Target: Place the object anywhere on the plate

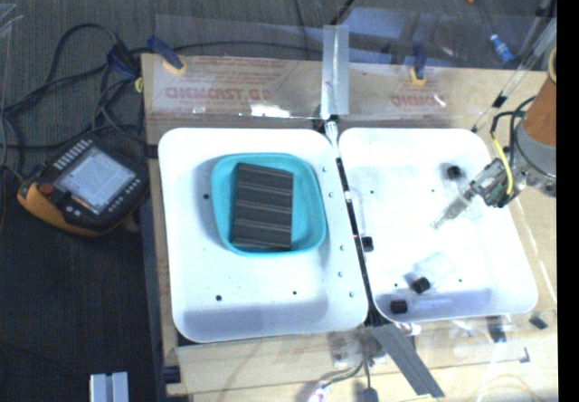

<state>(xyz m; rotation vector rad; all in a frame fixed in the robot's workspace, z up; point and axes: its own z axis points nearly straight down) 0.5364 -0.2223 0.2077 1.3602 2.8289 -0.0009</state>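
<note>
Teal plate (312, 210) already carries the dark ribbed block (262, 206). Claw (450, 213), right of it, can't tell its state; swinging back could knock the block.

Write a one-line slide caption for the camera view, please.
Dark ridged block lies on the teal plate in the left bin; gripper hangs over the right bin.

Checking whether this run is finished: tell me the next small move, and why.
Probably just pull the arm back. The dark ribbed block already lies on the turquoise plate in the left bin, while the gripper hangs apart over the right bin.
</note>
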